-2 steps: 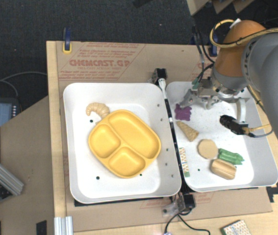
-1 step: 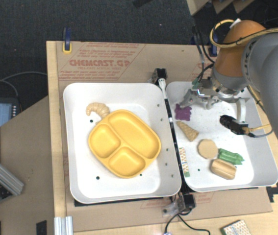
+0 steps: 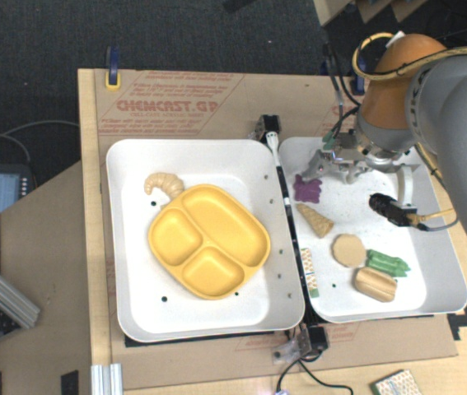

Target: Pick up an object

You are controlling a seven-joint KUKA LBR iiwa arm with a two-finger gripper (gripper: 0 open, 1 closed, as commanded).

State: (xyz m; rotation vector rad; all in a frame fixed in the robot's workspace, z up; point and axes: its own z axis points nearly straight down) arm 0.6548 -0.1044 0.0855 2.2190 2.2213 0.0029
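1. Hand (image 3: 325, 164): I see it over the far end of the right bin (image 3: 418, 303), at the end of the grey arm (image 3: 455, 113) that comes in from the right. I cannot tell whether it is spread or pressed together, and I see nothing gripped in it.
2. Purple piece (image 3: 307, 189): it lies on the floor of the right bin near the wall shared with the other bin. It is just beside the hand, on the near-left side. I cannot tell whether the two touch.
3. Other items in the right bin: a tan wedge (image 3: 315, 220) lies just nearer than the purple piece. A round tan disc (image 3: 348, 250) follows, then a green pod (image 3: 388, 262) to its right. A tan loaf (image 3: 375, 284) lies nearest the front, close under the pod. All rest on the bin floor, well apart from the hand.
4. Left bin (image 3: 126, 220): it holds a yellow divided plate (image 3: 208, 239) with three compartments, set at a slant. A pale curled pastry (image 3: 163, 184) lies at the plate's far-left edge.
5. Tabletop (image 3: 167, 105): a brown sheet with red print lies under both bins.
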